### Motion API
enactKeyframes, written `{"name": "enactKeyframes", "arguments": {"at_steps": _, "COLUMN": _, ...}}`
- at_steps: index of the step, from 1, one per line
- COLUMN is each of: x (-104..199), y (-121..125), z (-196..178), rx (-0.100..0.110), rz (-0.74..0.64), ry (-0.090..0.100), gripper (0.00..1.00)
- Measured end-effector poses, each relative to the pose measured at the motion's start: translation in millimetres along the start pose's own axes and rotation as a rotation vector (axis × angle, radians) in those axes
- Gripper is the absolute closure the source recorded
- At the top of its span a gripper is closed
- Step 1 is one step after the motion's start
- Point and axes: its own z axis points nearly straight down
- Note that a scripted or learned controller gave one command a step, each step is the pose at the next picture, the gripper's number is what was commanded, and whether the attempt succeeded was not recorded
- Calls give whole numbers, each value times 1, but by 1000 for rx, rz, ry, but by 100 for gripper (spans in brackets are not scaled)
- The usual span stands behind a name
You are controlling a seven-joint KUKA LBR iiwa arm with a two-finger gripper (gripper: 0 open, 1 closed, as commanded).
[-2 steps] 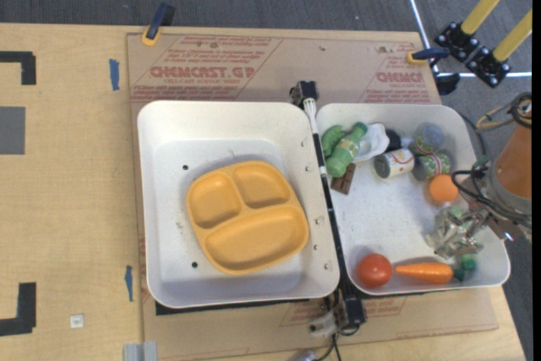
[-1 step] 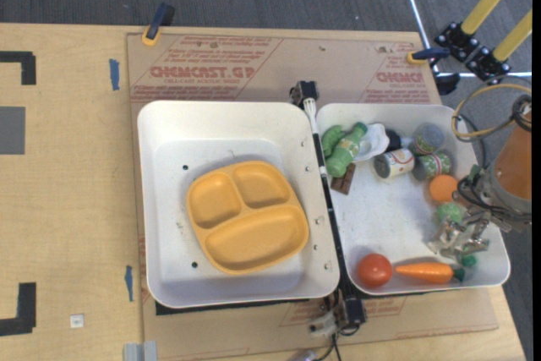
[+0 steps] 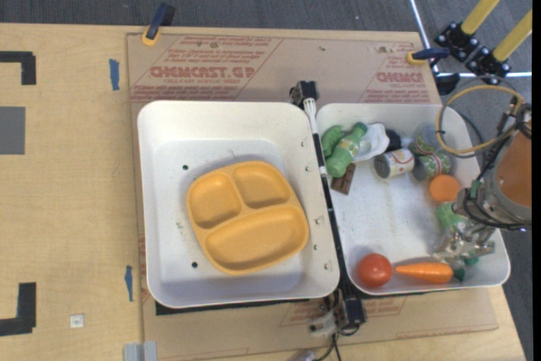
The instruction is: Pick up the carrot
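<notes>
The yellow tray [image 3: 248, 217] sat in the left bin [image 3: 161, 131]. In the right bin, the carrot [image 3: 423, 271] lay along the near wall beside a tomato [image 3: 374, 270]. The claw [image 3: 465, 248] hovered just above its leafy end (whether clenched or released, I cannot tell); it should shift left and straddle the orange body.

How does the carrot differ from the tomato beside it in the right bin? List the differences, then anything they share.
The carrot is long and tapered; the tomato is round. The carrot is orange with a green end; the tomato is red. The carrot lies flat along the bin's near wall, right of the tomato. Both are toy foods in the right bin.
</notes>
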Motion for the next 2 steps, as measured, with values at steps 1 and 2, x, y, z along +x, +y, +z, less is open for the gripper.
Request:
{"name": "enactKeyframes", "arguments": {"at_steps": 1, "x": -25, "y": -41, "z": -61, "rx": 1, "rz": 372, "ry": 1, "gripper": 100}}
{"name": "enactKeyframes", "arguments": {"at_steps": 2, "x": -5, "y": -15, "z": -1, "rx": -2, "rz": 424, "ry": 3, "gripper": 100}}
